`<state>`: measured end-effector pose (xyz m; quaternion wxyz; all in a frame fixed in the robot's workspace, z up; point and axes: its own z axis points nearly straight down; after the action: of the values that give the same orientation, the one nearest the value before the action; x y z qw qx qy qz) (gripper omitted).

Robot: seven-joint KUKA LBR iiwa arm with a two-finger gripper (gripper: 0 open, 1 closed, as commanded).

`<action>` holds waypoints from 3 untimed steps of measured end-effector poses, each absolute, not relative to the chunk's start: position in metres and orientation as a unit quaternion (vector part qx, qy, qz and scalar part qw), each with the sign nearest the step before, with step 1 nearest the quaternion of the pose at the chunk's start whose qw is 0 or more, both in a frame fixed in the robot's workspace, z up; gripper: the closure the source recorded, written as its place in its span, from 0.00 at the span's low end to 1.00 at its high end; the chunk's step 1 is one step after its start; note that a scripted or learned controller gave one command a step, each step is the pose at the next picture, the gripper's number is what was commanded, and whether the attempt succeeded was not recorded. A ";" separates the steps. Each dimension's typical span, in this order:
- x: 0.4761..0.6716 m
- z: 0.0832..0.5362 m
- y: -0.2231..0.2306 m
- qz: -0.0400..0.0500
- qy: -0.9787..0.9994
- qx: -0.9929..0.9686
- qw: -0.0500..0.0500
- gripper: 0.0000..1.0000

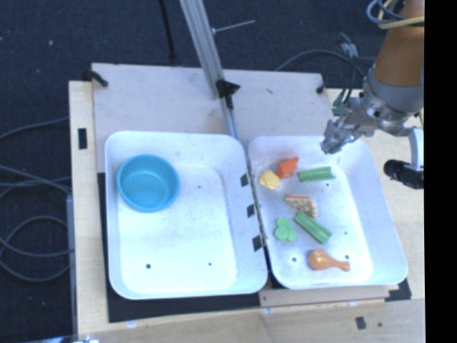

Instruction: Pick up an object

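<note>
- While the arm (396,56) reaches in from the right, its gripper (333,144) hangs over the far edge of the right bin (378,213), just beyond the small green stick (315,174); whether it touches the bin cannot be told.
- How far the gripper is open cannot be told, since its tip is a dark blur against the white; nothing can be seen held in it.
- Seven small things lie in the right bin, all apart from the gripper.
- An orange-red piece (287,166) lies at the far left of the group, touching or just beside a yellow lump (269,180).
- The small green stick lies to the right of the orange-red piece, nearest the gripper.
- A tan wedge (302,204) sits near the middle of the bin, with a longer green stick (312,226) slanting just in front of it.
- A green clover-shaped piece (285,230) lies left of the longer stick, near the bin's left wall.
- An orange drumstick-shaped piece (327,261) lies nearest the front edge.
- The left bin (178,263) holds a blue bowl (148,182) upright in its far left corner.
- Both bins sit side by side on the desk (285,91), and a metal pole (203,38) rises slantwise from behind them.
</note>
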<state>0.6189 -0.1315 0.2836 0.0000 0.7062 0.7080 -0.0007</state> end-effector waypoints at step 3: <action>0.581 0.260 0.026 -0.001 0.709 0.705 -0.001 1.00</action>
<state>0.5812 0.0264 0.2599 -0.0010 0.7048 0.7095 -0.0013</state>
